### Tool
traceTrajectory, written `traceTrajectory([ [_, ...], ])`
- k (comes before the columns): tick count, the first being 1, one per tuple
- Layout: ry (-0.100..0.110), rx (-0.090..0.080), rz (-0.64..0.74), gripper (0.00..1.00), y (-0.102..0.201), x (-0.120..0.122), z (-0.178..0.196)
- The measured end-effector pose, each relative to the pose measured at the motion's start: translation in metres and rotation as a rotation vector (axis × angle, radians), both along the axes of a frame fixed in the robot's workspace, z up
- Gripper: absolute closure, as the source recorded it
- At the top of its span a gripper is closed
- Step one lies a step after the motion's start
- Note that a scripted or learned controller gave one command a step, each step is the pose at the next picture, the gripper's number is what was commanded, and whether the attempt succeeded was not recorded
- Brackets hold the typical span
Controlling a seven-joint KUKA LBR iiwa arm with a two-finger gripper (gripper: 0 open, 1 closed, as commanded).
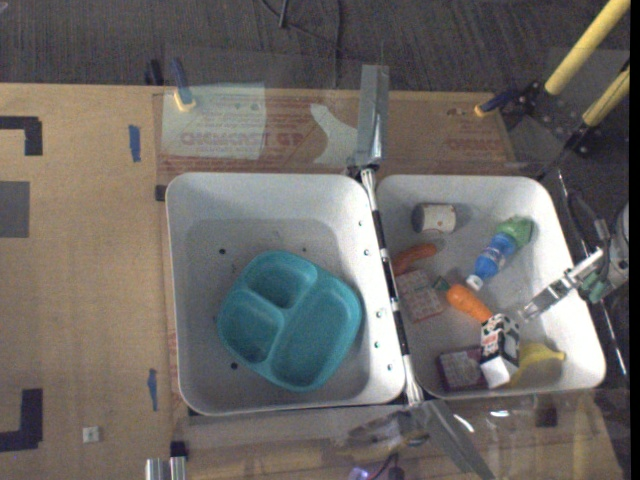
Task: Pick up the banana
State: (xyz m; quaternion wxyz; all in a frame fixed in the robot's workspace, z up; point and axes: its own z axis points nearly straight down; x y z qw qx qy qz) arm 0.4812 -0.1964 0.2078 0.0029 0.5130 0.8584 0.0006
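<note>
I see a teal divided tray (290, 318) in the left bin (190, 208). In the right bin (565, 223) lie a grey cylinder (434, 217), a blue and green bottle (502, 245), a carrot (467, 301) and small cards (420, 295).

Even, diffuse overhead light, moderately bright. Left bin (190, 208) white walls slightly blown out; soft shadow inside its rim and under the teal tray (290, 318). Overall soft, low-res, grainy. Glare on clear plastic sheet (225, 118) at top. Dark carpet (120, 18) underexposed.
</note>
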Motion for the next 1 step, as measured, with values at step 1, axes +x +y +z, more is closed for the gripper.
traceTrajectory([
  [1, 0.000, 0.000, 0.007, 0.00, -0.0242, -0.0011, -0.1032],
])
